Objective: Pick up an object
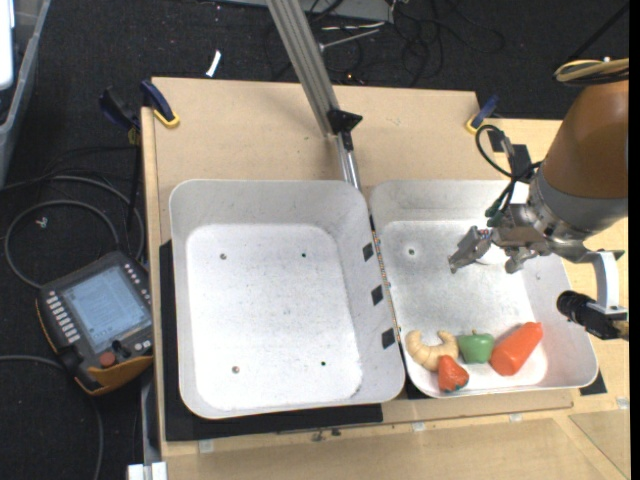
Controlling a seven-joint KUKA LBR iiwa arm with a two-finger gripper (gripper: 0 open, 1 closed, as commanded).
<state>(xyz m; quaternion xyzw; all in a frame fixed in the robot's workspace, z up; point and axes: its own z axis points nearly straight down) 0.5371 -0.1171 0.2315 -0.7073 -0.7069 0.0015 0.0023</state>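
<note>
Four small objects lie along the near edge of the right bin [420, 200]: a pale curved piece [429, 347], a green pepper [477, 346], a small red piece [452, 373] and an orange carrot-like piece [517, 348]. My gripper [492, 253] hangs over the middle of the right bin, well above and behind these objects. Its fingers [466, 250] are spread apart with nothing between them. The grey wrist and orange band [595, 133] rise to the upper right.
The left bin [200, 208] sits beside the right one on the wooden bench [260, 128]. A metal pole [305, 53] slants down to the bins' shared far edge. A teach pendant [95, 313] lies on the floor at left.
</note>
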